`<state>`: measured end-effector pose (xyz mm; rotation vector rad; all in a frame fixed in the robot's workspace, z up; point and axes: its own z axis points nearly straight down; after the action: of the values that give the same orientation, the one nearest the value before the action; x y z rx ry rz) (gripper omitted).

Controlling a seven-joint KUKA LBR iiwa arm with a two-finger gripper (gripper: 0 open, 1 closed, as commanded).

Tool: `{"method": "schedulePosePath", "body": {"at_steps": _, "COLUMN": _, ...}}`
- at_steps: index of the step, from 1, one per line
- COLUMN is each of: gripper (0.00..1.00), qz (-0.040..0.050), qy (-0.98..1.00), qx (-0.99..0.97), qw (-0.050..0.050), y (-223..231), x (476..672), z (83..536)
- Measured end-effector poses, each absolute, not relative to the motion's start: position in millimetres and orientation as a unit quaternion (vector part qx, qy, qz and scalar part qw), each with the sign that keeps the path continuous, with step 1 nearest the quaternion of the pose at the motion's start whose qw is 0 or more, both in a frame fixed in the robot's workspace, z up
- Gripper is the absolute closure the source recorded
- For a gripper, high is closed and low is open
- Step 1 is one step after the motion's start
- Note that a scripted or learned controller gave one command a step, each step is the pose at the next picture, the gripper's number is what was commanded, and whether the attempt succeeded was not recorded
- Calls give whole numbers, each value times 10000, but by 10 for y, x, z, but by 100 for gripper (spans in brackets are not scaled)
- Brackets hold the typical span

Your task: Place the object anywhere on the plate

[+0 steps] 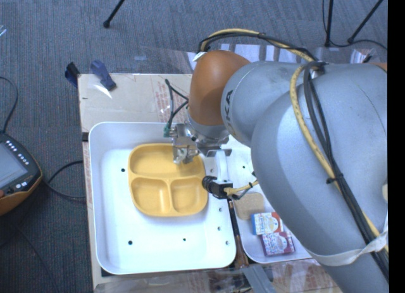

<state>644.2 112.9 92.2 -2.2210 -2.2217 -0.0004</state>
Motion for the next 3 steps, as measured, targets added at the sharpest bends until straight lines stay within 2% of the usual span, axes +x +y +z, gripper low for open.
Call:
{"method": "schedulePosePath", "body": {"at_steps": 1, "gripper": 100, "qz": -57, "qy": -7062, "qx": -7079, "qw": -53, "y": 1393, "x": 5861, "z": 937}}
{"method": "schedulePosePath", "body": {"at_steps": 2, "gripper": 100, "qz": -12, "qy": -7068, "qx": -7074, "qw": -3, "y": 1450, "x": 6086, "z": 894}}
{"method": "schedulePosePath", "body": {"at_steps": 3, "gripper": 100, "qz": -6, "qy": -7066, "qx": -7076, "qw": -6, "y": 1108, "x": 5977, "z": 896}}
